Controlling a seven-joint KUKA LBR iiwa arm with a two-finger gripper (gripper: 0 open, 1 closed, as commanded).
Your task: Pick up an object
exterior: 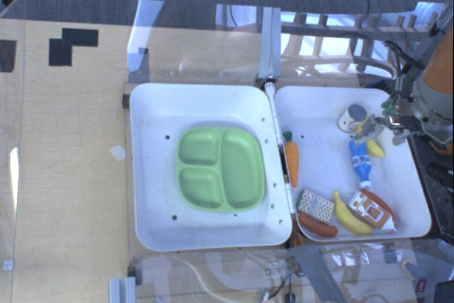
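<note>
While the arm [434,92] reached in from the right edge of the frame, you had its hand [386,125] hovering over the upper right part of the right bin [319,110], tilted toward the left. Whether the hand was open or closed I could not tell, since the view blurred that part. Just beside it lay a small white cup [352,117] and a little yellow piece [375,148]. Below these, a blue bottle [360,163] lay in the middle right of that bin. An orange carrot [291,160] rested along the bin's left wall. Toward the lower edge you had a patterned square packet [316,206], a red sausage [317,226] touching it below, a yellow banana [349,216], and an orange-and-white box [374,208] beside the banana. Over in the left bin [152,152], at the centre of the frame, a green divided plate [221,168] lay flat.
</note>
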